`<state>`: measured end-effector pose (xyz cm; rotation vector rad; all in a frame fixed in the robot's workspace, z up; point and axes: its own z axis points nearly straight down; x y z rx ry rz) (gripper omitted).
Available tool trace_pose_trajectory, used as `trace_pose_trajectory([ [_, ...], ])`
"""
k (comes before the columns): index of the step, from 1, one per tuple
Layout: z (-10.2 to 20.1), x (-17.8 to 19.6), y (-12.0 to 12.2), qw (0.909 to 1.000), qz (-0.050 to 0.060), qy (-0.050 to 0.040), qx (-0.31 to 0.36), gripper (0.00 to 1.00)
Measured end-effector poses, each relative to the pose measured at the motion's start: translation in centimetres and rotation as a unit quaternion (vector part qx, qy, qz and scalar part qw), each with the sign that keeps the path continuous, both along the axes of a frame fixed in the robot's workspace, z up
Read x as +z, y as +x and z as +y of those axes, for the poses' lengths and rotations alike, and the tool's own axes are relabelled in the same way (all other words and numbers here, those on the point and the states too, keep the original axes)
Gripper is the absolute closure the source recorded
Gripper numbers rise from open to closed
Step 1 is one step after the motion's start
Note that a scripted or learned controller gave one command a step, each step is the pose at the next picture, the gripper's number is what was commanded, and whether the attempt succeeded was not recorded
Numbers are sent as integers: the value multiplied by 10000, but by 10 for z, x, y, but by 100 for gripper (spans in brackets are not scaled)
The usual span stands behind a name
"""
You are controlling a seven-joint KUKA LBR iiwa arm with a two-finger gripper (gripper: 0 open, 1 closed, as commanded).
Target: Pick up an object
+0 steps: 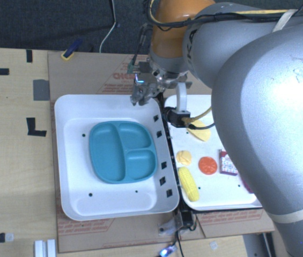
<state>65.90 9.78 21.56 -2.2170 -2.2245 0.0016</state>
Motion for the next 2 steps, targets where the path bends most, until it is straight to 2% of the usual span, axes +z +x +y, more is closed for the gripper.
trace_pose_trajectory([
  [1,4,17,5,10000,2,-1,-7,100],
  [2,3,16,5,10000,7,-9,-8,0],
])
